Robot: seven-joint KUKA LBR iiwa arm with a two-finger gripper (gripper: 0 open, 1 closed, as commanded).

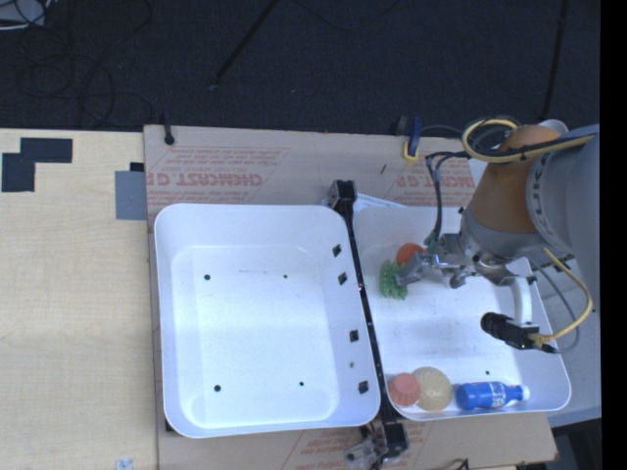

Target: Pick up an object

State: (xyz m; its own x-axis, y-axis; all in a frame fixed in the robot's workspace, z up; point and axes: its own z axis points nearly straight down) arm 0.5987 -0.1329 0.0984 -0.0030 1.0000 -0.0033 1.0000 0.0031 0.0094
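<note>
In the right bin (549, 380), a green leafy object (393, 281) lies near the left wall, with a small red-orange object (409, 254) just above and to the right of it. My gripper (423, 265) reaches in from the right and hangs low right beside both, its tip partly covering the red-orange one. Along the bin's front edge lie a pink ball (404, 390), a pale yellow ball (432, 388) and a blue bottle (490, 395) on its side.
The left bin (171, 262) sits alongside, with a black divider rail (358, 302) between the two. The grey arm with its orange band (509, 189) covers the right bin's upper right corner. Cardboard lies under both bins.
</note>
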